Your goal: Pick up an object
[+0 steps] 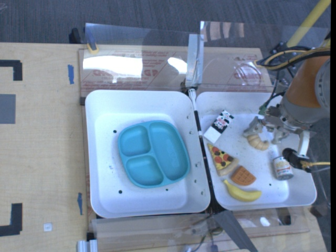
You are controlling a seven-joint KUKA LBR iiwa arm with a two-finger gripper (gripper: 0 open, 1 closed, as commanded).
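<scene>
The gripper (261,130) hangs over the right bin (302,196), its fingers spread open on either side of a croissant (258,141) that lies on the bin floor. At the croissant's 4 o'clock is a can (283,168); at 7 o'clock a waffle (243,176), banana (242,191), and pizza slice (221,158); at 10 o'clock a cow carton (219,126). The left bin (100,114) holds a blue plate (153,153)

A dark grey carpeted floor (131,4) runs across the top of the scene. Below it lies a light wooden bench top (37,140) marked with black squares and brackets (11,70) and 2 short strips of blue tape (71,73). Clear plastic panels (142,41) stand upright along the far edge, catching bright white glare from overhead light. A yellow pole (315,16) slants across the upper right corner.
</scene>
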